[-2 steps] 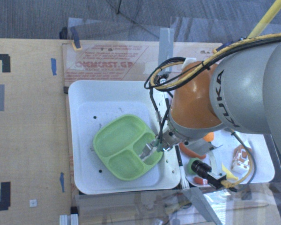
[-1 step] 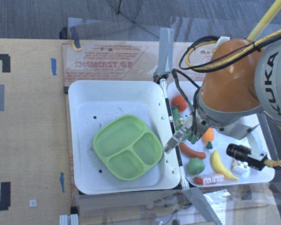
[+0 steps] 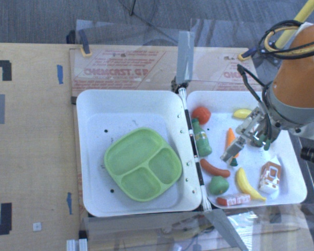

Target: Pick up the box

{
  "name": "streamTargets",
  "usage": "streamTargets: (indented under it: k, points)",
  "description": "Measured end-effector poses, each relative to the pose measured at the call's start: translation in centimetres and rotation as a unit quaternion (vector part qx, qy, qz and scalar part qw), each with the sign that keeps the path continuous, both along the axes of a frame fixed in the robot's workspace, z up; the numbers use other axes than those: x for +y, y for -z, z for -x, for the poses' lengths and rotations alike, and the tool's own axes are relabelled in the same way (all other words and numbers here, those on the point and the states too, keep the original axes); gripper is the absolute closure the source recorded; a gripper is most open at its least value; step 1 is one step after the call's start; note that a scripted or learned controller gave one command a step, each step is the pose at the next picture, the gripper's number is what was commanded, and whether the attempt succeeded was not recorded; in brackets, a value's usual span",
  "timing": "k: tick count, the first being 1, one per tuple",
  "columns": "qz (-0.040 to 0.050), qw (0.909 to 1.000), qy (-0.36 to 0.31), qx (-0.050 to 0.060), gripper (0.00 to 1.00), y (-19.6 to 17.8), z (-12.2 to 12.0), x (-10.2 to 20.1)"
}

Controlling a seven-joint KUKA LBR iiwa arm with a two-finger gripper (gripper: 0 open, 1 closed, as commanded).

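The box [image 3: 270, 178], a small white and orange carton, lies near the right wall of the right bin [image 3: 298, 190]. My gripper [image 3: 233, 155] hangs over the middle of that bin, to the left of the box and a little above it in the view, clearly apart from it. The gripper sits just right of an orange carrot [image 3: 230, 136] and above a yellow banana [image 3: 246, 184]. Nothing shows held in it.
The right bin also holds a red tomato [image 3: 201, 114], a green bottle [image 3: 201, 141], a red sausage [image 3: 214, 168], a green pepper [image 3: 218, 185], a small yellow fruit [image 3: 242, 113] and a red packet [image 3: 233, 200]. A green divided plate [image 3: 143, 164] lies in the left bin [image 3: 94, 109].
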State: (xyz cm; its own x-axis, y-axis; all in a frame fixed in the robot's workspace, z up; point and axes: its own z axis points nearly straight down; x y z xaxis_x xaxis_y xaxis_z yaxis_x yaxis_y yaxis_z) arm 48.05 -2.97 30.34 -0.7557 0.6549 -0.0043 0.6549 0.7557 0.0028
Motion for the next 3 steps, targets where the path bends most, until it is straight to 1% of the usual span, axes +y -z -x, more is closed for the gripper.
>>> streamTargets:
  k: [1,2,3]
  points:
    - [0.0006,1.0000,-0.002,-0.003,1.00,-1.1,-0.2,0.1]
    - [0.0006,1.0000,-0.002,-0.003,0.00,-1.1,-0.2,0.1]
    - [-0.0004,0.9841,-0.177,0.002,0.00,11.3,-0.5,5.5]
